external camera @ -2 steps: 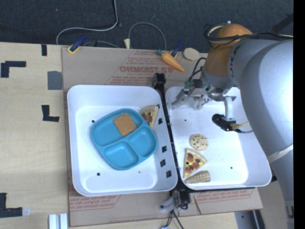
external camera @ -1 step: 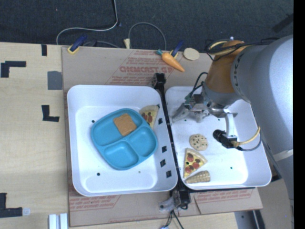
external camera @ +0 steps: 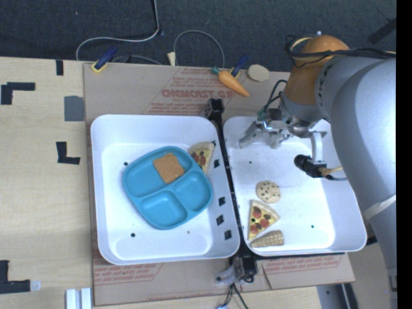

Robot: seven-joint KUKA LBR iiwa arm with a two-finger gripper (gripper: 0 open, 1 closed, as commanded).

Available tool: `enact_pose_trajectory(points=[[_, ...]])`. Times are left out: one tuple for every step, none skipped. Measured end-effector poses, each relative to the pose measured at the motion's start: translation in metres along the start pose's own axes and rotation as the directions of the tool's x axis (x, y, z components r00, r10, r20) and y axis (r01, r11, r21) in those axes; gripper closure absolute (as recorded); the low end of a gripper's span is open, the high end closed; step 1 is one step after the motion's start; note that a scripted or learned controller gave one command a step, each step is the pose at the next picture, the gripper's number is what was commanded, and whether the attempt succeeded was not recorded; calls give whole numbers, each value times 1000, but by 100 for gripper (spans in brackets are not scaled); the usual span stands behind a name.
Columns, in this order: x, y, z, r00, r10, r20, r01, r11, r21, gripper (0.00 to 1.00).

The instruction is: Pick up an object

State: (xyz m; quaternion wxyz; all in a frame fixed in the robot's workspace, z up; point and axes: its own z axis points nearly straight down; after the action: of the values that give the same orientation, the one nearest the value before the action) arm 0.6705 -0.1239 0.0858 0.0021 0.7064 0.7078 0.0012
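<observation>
Grey arm (external camera: 360, 127) with orange band, reaching over the right bin (external camera: 344, 234); gripper (external camera: 264, 134) at that bin's far left corner, fingers apparently spread with nothing between them, though the view is poor. Left bin (external camera: 106, 172): blue divided tray (external camera: 168, 188) bearing a toast slice (external camera: 169, 167); pizza wedge (external camera: 203, 153) beside it. Right bin: pizza slice (external camera: 261, 219), cookie (external camera: 268, 191), ridged wafer (external camera: 266, 239). Toy carrot (external camera: 232, 82) behind the bins.
</observation>
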Motion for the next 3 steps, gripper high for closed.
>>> enact_pose_trajectory(points=[[27, -71, -5, 1000, 2, -3, -2, 1000, 12, 0], [6, -112, -2, 1000, 2, 1, -2, 1000, -4, 0], [5, -111, -13, 1000, 2, 4, -2, 1000, -6, 100]])
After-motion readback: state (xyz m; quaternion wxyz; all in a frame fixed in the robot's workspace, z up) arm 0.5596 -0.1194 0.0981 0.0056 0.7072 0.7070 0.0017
